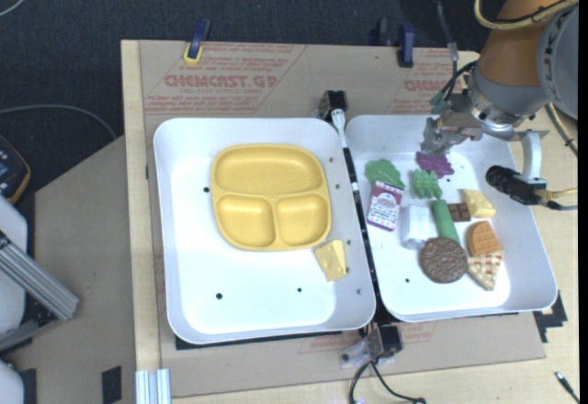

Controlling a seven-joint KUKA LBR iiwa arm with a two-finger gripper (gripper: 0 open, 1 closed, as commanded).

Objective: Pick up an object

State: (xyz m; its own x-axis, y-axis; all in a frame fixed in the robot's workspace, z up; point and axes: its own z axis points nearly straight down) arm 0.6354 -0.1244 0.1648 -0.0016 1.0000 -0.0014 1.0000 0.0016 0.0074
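We are watching the tool (447,138) hovering over the far part of the right bin (528,287), right above a small purple toy (434,162); we cannot tell its state. The purple toy is lying flat, its long axis running roughly left to right, just beyond a green toy (424,183). Nearer us, a green stick (445,218) is pointing from far to near, beside a brown round cookie (444,259). In the left bin (184,301) a yellow divided tray (271,195) is sitting, with a yellow cheese wedge (332,259) near it.
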